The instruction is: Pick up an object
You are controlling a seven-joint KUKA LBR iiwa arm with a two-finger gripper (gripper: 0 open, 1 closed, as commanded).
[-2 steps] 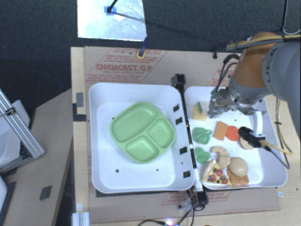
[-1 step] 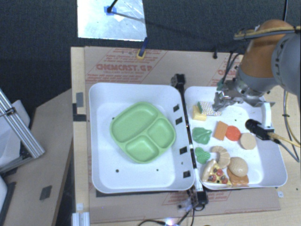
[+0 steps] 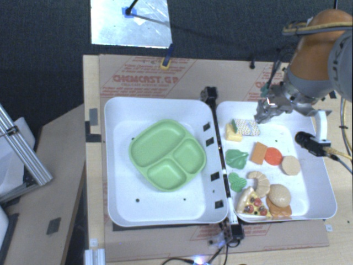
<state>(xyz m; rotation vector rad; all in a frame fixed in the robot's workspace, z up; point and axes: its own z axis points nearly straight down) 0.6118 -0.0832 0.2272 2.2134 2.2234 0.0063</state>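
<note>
The right bin (image 3: 317, 173) holds several toy foods: a yellow cheese wedge (image 3: 233, 132), a speckled white piece (image 3: 246, 127), a green leaf (image 3: 237, 158), an orange block (image 3: 258, 153), a red tomato slice (image 3: 273, 155), a tan round (image 3: 290, 165), a croissant (image 3: 258, 181), a pizza slice (image 3: 250, 201) and a bun (image 3: 279, 195). My gripper (image 3: 264, 115) hangs at the bin's far edge, just right of the speckled piece and above it. Nothing shows between its fingers.
The left bin (image 3: 118, 148) holds a green divided plate (image 3: 167, 154). A black divider (image 3: 216, 148) runs between the bins. A black cable fitting (image 3: 309, 142) hangs over the right bin's right side. A foil sheet (image 3: 131, 15) lies beyond the bench.
</note>
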